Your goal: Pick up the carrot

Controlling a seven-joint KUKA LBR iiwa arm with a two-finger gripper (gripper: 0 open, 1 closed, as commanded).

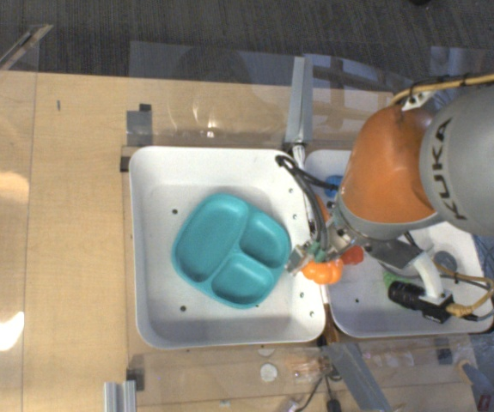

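Orange carrot (321, 271) at tool (308, 258), grip unclear, one teal tray (229, 249), two white bins (156, 316).

Bright, even overhead light — glare patches on the bench (49, 230), soft shadows, slightly soft focus throughout.

The teal divided plate (231, 249) looks like smooth, slightly glossy plastic. The left bin (156, 316) is matt white plastic. The bench (49, 230) is pale wood under a clear, reflective sheet. The arm's orange band (384, 174) is glossy, its grey shell (478, 161) satin-smooth. The carrot (322, 271) looks like shiny plastic.
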